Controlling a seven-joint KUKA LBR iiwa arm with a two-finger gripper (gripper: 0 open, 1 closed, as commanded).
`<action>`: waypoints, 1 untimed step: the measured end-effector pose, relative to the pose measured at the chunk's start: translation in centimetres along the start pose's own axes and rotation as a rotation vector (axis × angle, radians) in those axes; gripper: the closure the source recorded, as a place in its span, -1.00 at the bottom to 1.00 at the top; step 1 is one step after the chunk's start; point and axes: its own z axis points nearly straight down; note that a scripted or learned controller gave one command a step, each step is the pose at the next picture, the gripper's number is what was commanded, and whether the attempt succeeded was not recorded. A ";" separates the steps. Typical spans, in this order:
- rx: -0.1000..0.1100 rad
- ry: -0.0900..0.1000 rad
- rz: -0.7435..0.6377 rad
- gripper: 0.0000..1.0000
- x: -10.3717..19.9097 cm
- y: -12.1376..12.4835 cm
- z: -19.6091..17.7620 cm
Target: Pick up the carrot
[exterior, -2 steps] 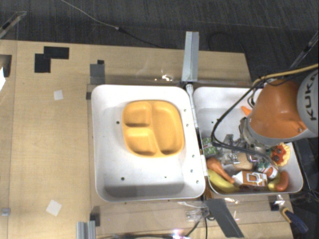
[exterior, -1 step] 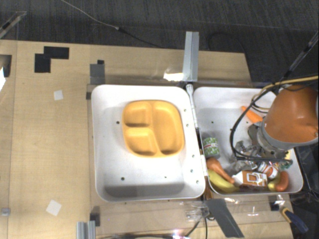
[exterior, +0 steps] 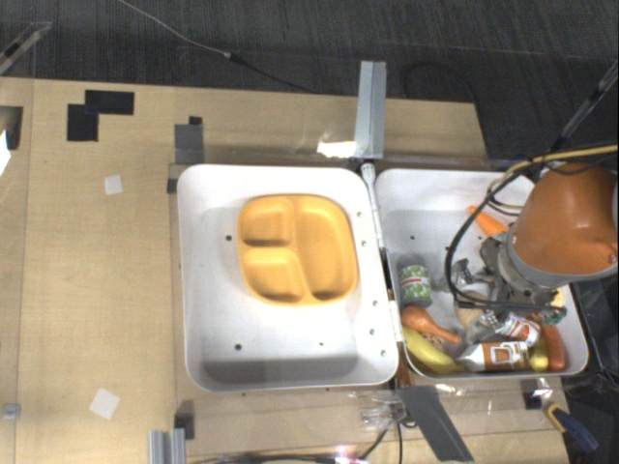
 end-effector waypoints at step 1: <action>0.002 0.008 0.003 -1.00 -0.4 2.9 0.1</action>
